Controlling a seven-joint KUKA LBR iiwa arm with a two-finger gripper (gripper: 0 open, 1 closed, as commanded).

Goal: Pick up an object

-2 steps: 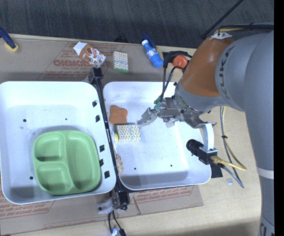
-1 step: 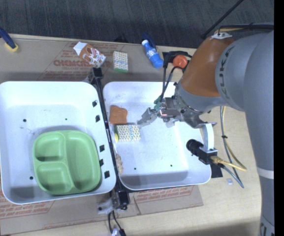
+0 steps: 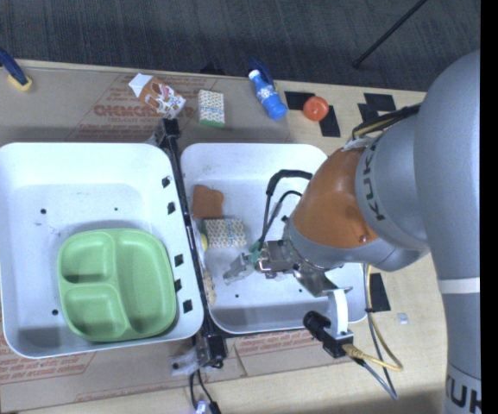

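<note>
The gripper [image 3: 247, 264] hangs low inside the right bin [image 3: 257, 155]; whether it is clenched is unclear. Just beside it lies a patterned sponge [image 3: 224, 232], near a brown block [image 3: 207, 201].

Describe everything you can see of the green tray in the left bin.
The green tray is a light green, plastic-looking plate with rounded corners, divided into three compartments: one long section along its right side and two smaller ones on its left. It lies flat and face up on the floor of the left bin, in the half nearer the camera, turned slightly askew. Its compartments hold nothing. Its lower right corner sits close to the bin wall; contact there cannot be told.
</note>
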